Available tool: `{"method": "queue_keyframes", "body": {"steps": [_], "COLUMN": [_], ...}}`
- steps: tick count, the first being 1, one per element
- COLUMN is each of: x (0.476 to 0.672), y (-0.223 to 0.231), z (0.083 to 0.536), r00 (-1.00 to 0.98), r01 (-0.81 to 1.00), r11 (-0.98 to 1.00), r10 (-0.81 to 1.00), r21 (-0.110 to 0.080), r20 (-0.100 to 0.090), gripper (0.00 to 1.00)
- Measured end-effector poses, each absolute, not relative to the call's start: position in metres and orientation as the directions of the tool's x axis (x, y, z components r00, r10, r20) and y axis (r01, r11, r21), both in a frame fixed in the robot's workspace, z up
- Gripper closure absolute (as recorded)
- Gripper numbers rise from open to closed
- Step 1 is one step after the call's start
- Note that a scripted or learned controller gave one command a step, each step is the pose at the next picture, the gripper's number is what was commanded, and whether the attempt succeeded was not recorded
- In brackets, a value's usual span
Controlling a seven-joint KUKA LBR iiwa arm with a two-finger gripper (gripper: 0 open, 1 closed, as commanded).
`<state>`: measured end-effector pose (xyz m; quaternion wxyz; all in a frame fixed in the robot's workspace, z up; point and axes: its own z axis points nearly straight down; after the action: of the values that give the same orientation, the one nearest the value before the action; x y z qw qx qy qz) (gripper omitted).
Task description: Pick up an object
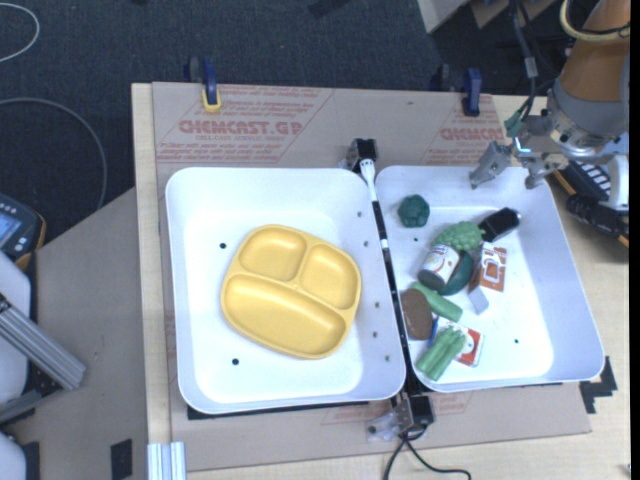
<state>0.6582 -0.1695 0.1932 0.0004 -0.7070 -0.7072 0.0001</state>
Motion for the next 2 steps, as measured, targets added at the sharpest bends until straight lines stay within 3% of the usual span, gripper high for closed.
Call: {"method": "queue_keyframes", "body": {"steps": [1,2], "x": [0.659,0.660], "y": [-0.169,-0.169], "z": [0.205,0.215], "r00": [-0.001,-0.003], "r01": [1.000,1.000], "r11": [0.001,0.003], "r10": [1.000,1.000], "r21": [0.004,0.007], "r20": [-0.001,-0.003], "gripper": [1.00,1.00]}}
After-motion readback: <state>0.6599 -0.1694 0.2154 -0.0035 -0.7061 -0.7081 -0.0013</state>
